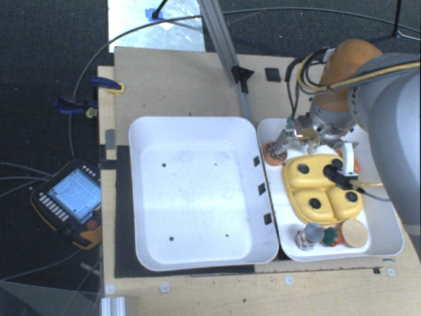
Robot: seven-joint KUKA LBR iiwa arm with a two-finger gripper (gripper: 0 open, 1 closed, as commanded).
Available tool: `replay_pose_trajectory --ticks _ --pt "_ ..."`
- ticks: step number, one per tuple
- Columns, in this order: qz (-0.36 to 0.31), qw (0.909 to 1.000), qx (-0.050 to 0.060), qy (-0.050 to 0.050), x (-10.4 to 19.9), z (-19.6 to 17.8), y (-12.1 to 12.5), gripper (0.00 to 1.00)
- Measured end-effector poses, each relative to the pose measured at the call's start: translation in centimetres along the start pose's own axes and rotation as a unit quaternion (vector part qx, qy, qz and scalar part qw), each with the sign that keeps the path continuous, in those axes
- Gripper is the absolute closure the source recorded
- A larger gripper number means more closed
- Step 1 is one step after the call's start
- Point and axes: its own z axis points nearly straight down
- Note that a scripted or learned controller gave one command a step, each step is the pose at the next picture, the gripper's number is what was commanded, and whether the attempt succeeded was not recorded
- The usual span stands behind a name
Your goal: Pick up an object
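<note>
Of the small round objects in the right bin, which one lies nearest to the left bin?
The brown round object at the right bin's upper left corner. The tan disc and grey piece lie at the lower edge, farther right.

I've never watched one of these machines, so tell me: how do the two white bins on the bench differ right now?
The left bin is the wider one, and its bare floor shows a few small dark dots. The right bin is narrower and crowded: a big yellow object, a round tan piece and other small items lie in it. The arm hangs over the right bin, not the left bin. Both are shallow, white, round-cornered, side by side.
</note>
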Motion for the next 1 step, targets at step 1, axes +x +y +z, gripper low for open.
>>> replay_pose_trajectory --ticks 1 --pt "0.0 1.0 -0.007 0.004 0.42 -1.3 0.31 1.0"
